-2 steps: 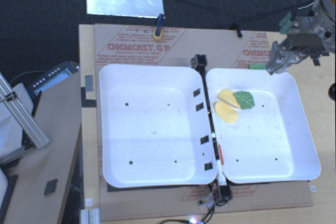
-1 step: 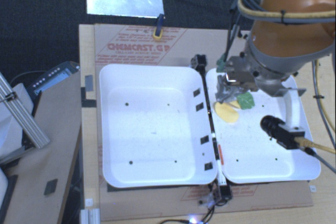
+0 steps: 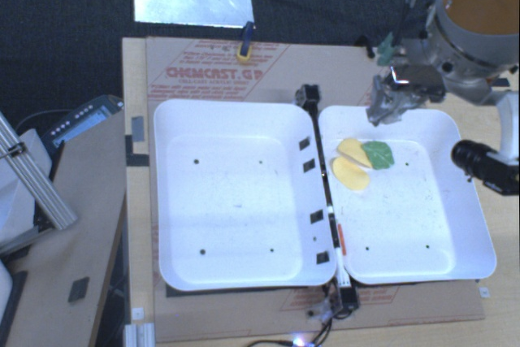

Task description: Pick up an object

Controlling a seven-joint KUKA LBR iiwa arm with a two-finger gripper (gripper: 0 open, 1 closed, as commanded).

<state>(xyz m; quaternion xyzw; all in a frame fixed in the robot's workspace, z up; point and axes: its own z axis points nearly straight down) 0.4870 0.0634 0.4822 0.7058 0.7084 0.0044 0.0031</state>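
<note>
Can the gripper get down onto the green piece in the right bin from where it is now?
Probably yes. The gripper hangs above the right bin's far rim, with the green piece just nearer the camera, uncovered. Two yellow pieces touch its left side, which may crowd the grasp.

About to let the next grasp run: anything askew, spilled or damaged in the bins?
Nothing stands out. The right bin holds two yellow pieces and a green piece, bunched together near its upper left, all inside the rim. The pincer hangs over that bin's upper edge, apart from them. Both bins sit level, with no visible damage.
</note>
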